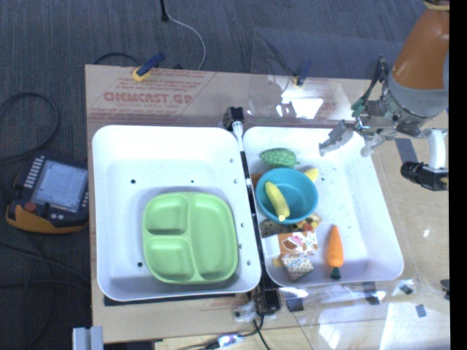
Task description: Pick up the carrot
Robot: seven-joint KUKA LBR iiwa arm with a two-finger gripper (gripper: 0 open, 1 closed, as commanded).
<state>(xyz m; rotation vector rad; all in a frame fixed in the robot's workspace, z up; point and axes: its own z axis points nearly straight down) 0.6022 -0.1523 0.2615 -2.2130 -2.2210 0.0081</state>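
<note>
Nearest the camera, along the front of the right bin [379, 195], the carrot [334, 248] lies on the white floor with its orange body pointing away and its dark green stub toward the front rim, untouched and well apart from my end effector. Just to its left sits a small cluster of patterned boxes [297, 254], one touching the other. In the left bin [124, 159], a green divided plate [191, 236] rests flat toward the front. Further back in the right bin, a blue bowl [287, 194] holds a yellow banana [276, 199], and a second yellow piece [312, 173] peeks out at the bowl's far right edge. Behind the bowl lies a green, bumpy vegetable [278, 157]. My end effector [349, 137] hovers over the far right corner of that bin, its two fingers spread apart with nothing between them, my orange-banded wrist rising behind it. Beyond the bins the counter [146, 97] shows brown board with red lettering, and a blue clamp [148, 65] grips its far edge.
</note>
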